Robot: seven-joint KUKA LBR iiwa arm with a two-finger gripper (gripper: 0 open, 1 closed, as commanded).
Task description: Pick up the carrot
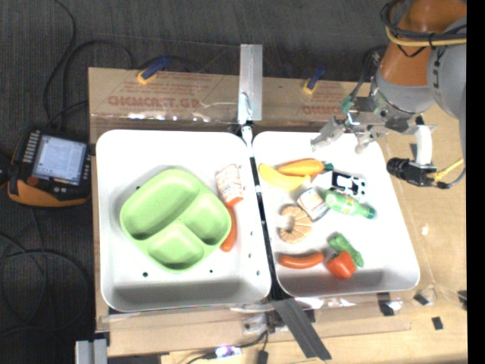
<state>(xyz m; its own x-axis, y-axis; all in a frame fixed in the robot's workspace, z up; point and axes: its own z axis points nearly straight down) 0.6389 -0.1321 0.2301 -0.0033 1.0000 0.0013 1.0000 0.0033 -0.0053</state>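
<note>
The carrot (302,167) is lying in the right bin (394,226), far side, touching a banana (274,176). It is looking light, stiff and smooth; mid-body is offering the safest grip. The gripper (350,135) is hovering just beyond, fingers spread and holding nothing.

Dark carpet (151,21) with cables, wooden bench (439,226).

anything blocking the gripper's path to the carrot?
Nothing visible. The gripper hangs over the right bin's top edge, and the carrot lies just below-left of it with bare bin floor between. A banana touches the carrot's lower left side and could crowd the grasp.
</note>
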